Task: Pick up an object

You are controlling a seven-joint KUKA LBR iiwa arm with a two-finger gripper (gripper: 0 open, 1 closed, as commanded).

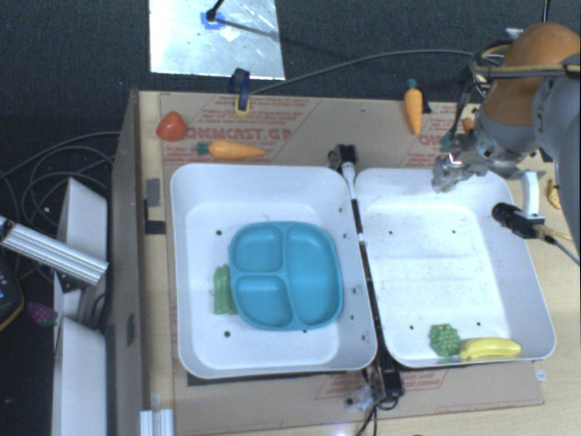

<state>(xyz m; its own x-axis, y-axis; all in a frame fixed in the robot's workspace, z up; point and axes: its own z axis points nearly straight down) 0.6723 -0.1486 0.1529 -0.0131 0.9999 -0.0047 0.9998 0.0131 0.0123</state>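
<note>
Two bins | left bin (pixel 195 198): blue tray (pixel 285 274) | right bin (pixel 508 271): banana (pixel 491 348), perhaps broccoli (pixel 444 339); jaws unclear

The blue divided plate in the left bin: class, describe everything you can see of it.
The blue divided plate is a rounded rectangle of light-blue, plastic-looking material with three compartments: two on top, one wider below. It lies flat, slightly rotated, near the middle of the left bin. A green item rests against its left edge.

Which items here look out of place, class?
Two carrots and a tomato lie on the cardboard behind the bins, outside them. A green piece sits wedged beside the blue plate.
</note>
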